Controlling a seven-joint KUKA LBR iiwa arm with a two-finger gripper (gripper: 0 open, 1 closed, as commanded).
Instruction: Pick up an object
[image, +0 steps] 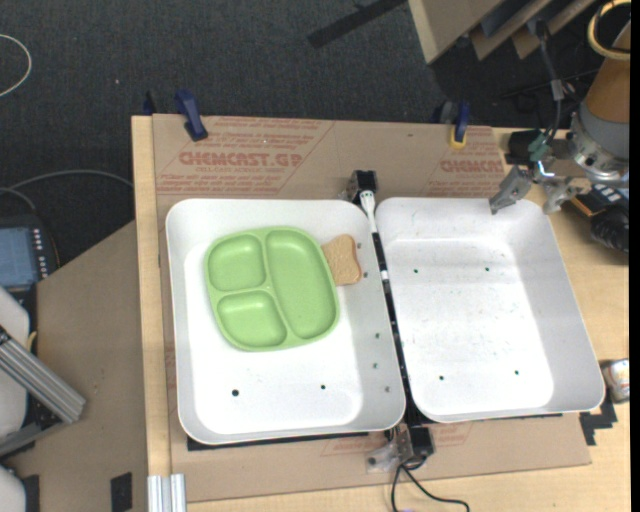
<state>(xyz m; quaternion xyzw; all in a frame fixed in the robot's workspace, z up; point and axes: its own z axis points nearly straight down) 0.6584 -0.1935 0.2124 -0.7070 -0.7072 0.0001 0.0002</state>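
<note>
Pre-grasp, nothing held: gripper (528, 192), fingers spread and empty, poised at the far right corner of the right bin (480, 390); green divided plate (270, 288) and tan biscuit-like piece (343, 260) lie left of it, requiring leftward travel and descent.

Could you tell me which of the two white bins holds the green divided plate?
The left bin holds the green plate, with a tan piece beside it.
</note>
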